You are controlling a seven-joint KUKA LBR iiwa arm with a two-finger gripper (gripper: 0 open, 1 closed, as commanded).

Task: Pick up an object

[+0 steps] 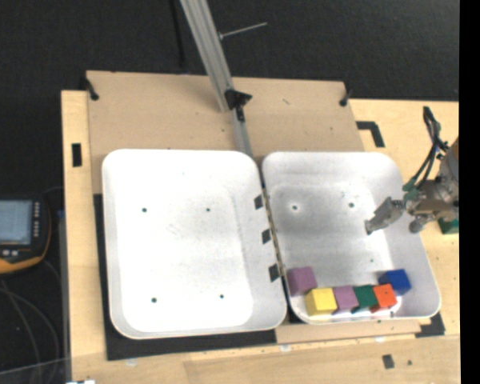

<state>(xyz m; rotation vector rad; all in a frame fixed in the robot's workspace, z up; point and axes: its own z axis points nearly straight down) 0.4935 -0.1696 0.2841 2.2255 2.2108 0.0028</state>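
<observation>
We hover our spread, empty gripper (392,217) over the right white bin (328,174); small coloured blocks, like the blue cube (395,279), crowd its near edge, so we should descend squarely there.

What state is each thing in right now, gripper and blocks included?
gripper: above the right bin's right side, holding nothing visible
right bin: blocks clustered along its near edge
purple block: resting, untouched
yellow block: resting
blue block: resting
left bin: level on bench

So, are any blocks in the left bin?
No, the blocks all sit along the near edge of the right bin.
</observation>
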